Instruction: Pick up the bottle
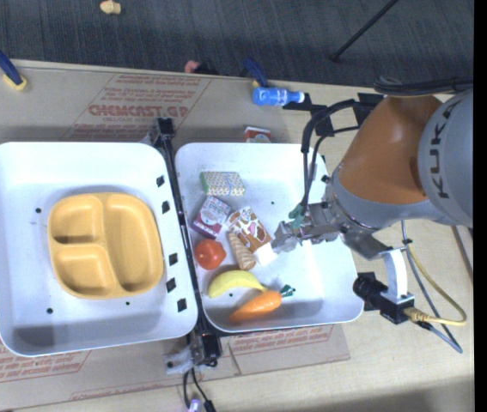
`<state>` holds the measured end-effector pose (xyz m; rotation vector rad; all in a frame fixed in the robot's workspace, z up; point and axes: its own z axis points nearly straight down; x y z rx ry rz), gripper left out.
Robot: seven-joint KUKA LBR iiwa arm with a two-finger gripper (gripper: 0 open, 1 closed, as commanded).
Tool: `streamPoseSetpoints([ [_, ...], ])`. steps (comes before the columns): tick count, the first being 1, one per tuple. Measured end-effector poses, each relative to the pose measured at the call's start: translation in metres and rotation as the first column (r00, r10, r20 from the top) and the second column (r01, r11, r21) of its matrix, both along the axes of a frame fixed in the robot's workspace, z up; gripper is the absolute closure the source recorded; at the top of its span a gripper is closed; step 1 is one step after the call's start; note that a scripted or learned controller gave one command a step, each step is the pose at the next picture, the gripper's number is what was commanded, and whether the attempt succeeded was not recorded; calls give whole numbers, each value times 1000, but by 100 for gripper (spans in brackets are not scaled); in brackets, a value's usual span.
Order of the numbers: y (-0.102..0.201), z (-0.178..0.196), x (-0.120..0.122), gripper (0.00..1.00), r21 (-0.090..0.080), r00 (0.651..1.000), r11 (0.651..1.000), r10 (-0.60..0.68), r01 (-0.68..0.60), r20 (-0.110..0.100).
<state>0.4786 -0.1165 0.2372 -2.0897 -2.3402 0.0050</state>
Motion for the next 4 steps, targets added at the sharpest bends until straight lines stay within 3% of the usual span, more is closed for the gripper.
streamPoseSetpoints([
  [1,20,11,-2,100,-1,999,999,47,-47,5],
  [2,52,4,-2,100,1,981,981,196,-196,1],
  [3,96,-12,-2,100,0,981,981,195,-195,1],
  [4,134,-34,-3,100,2,948,948,319,-319,0],
])
